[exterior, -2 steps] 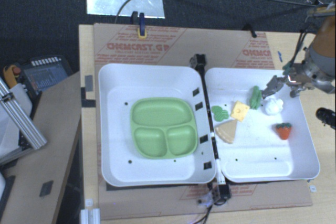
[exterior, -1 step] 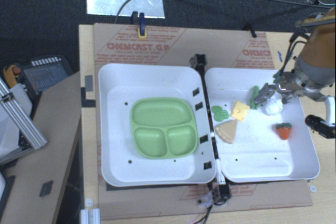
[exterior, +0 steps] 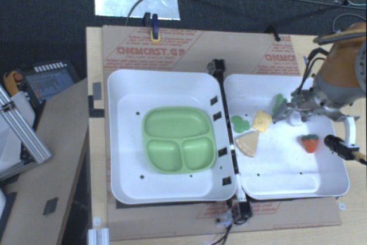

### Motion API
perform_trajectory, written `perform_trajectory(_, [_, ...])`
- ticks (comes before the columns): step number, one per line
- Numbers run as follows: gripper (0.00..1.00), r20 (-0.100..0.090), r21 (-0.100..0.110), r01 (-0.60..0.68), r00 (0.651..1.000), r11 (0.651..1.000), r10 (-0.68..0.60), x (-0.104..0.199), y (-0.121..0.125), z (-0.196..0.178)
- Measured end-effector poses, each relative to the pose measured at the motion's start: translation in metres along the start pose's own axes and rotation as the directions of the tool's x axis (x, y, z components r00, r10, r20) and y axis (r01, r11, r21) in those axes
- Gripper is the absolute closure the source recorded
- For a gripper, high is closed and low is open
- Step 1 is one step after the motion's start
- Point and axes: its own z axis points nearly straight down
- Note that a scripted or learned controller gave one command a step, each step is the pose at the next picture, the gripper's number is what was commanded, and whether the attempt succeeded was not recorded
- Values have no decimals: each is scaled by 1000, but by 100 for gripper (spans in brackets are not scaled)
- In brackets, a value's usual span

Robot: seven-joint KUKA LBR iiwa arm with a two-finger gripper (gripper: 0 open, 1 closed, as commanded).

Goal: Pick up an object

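The grey arm with its orange band reaches in from the right over the right shallow white bin, and its pincer hangs low by the bin's upper middle, the tips just beside a small green toy piece; whether the pincer is wide or narrow, I cannot tell. The toys crowd the upper half of this bin: a yellow cheese-like block near the pincer, a green leafy piece close to the left wall, a tan wedge like a bread slice below them with its point aimed up-left, and a small red strawberry-like toy standing apart toward the right wall. The bin's lower half lies bare. The left shallow white bin carries a pale green three-part plate at its middle, with open floor all round it. Both bins sit on the cardboard-covered table.
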Motion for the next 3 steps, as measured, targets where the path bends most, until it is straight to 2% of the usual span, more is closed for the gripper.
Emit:
perform_trajectory(1, [100,2,-8,1,1000,1000,-1,0,2,-14])
perform_trajectory(3, [100,2,-7,4,1000,1000,-4,7,11,-101])
